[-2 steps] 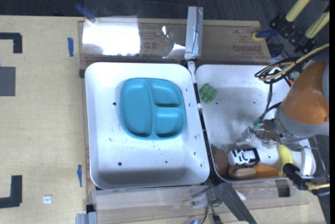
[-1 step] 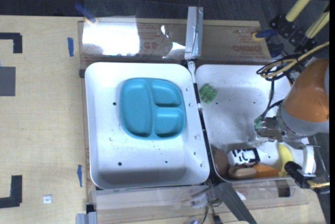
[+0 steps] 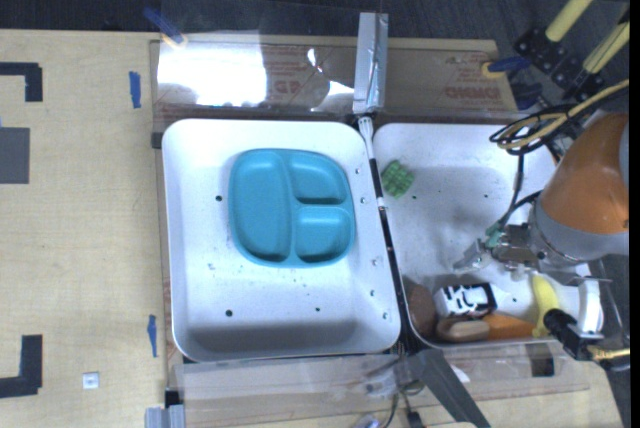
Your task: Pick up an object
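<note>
- starting at the left bin (image 3: 190, 216): a blue divided plate (image 3: 292, 206) lies flat in its middle, well apart from the arm. it is wide and low with little to pinch, so i judge a try there would likely slip off its rim.
- moving to the wall where the bins meet (image 3: 378, 216): a small green block (image 3: 397, 178) sits alone just beside it, in the right bin (image 3: 440, 156). a descent there risks clipping that wall, and a nudge could shove the block tight against it.
- on to the gripper (image 3: 487, 251), hovering over bare white floor near the right bin's middle. can't tell whether the claw is spread or pressed together, the wrist hides it. closing right here would likely catch only air.
- below it, at the near edge, the pile: a black-and-white piece (image 3: 467, 298) rests against a brown item (image 3: 455, 326), an orange item (image 3: 510, 326) touches alongside, and a yellow one (image 3: 545, 296) sits just beside, partly under the arm.
- the risk there, as i read it: with things packed this close, the claw may land on two at once or wedge one against the bin wall, and a lifted piece could drag a neighbour and drop.
- far right: the arm's orange band (image 3: 590, 186) hangs over that side of the bin, so what lies beneath can't be judged.
</note>
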Motion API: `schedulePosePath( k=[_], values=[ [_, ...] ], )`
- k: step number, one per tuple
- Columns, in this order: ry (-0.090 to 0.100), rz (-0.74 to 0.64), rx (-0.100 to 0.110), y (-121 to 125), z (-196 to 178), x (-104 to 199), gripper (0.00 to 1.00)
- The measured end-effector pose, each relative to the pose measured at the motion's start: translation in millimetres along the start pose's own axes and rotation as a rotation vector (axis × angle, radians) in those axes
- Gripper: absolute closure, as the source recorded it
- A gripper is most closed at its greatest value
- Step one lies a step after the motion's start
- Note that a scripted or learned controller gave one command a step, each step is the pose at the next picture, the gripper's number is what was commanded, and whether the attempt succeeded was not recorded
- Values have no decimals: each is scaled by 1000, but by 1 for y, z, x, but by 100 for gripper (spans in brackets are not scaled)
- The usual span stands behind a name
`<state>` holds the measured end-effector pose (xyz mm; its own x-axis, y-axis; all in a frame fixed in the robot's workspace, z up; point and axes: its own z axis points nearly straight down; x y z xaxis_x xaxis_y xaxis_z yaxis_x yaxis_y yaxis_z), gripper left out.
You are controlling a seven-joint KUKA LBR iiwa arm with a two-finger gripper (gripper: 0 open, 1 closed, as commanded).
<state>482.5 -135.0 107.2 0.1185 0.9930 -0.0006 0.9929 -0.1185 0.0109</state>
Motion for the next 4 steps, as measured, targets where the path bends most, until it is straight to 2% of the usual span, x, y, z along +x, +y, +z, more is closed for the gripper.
schedulePosePath(
  k=[1, 2, 3, 4],
  values=[
    [0, 1, -2, 1, -10, 0, 100],
    [3, -351, 7, -9, -78, 70, 100],
    [3, -420, 6, -11, -129, 89, 100],
    [3, -419, 9, -11, -128, 89, 0]
  ],
)
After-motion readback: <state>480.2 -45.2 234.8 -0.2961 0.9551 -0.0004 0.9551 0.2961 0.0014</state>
